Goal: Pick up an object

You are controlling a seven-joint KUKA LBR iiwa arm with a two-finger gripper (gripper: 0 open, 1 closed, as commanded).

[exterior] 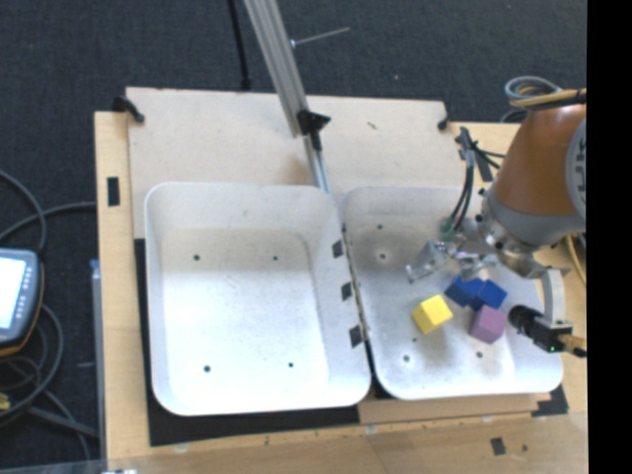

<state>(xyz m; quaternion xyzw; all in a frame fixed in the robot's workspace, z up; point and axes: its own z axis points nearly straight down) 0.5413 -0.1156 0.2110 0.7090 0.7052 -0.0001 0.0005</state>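
Here we find the arm [538,171] reaching in from the right, bent down over the right bin [395,215], its orange band uppermost. The gripper [432,262] sits low above the bin floor, pointing left, just above the yellow block [433,314]. We cannot tell how the tool is set, and we see nothing held in it. A blue block [476,292] and a purple block [487,324] lie close together beside the yellow one. The left bin [163,215] adjoins the right bin.
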